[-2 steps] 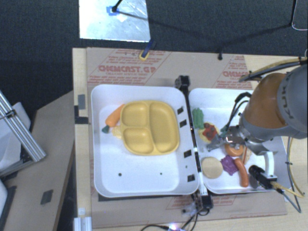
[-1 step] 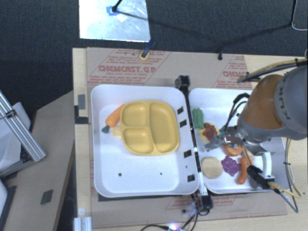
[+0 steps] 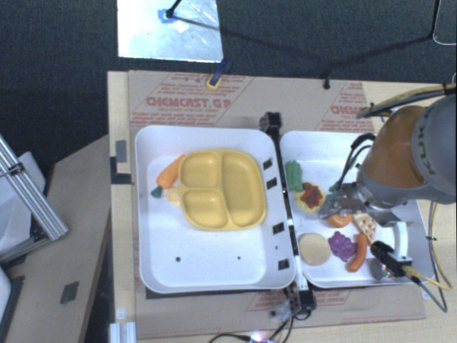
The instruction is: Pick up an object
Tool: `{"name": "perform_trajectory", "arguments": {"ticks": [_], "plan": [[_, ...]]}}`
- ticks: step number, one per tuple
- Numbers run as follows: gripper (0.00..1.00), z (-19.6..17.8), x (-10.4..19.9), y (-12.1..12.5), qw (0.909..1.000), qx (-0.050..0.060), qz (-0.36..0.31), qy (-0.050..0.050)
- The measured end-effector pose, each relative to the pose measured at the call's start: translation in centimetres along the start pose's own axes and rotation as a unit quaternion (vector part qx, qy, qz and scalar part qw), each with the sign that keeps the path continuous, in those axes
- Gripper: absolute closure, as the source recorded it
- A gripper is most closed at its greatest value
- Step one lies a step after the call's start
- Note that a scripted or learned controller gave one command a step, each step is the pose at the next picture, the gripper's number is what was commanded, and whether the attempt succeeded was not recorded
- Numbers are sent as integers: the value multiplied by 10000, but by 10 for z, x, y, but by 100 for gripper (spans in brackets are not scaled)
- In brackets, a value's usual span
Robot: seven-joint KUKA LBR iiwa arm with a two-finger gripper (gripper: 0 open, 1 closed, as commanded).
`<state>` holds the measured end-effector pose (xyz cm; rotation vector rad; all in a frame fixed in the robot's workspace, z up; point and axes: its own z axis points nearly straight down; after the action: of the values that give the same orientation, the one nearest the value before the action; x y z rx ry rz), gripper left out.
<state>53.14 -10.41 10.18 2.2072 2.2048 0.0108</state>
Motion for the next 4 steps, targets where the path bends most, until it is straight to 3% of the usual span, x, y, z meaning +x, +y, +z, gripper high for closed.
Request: {"name": "perform_trajectory", "arguments": {"ticks": [1, 2, 3, 4], "plan": [[100, -64, -3, 1, 10000, 69, -23, 47], [100, -117, -4, 3, 10000, 66, -26, 46], [100, -116, 43, 29, 9999, 80, -54, 60], [100, -133, 79, 70, 9999, 70, -49, 57]]}}
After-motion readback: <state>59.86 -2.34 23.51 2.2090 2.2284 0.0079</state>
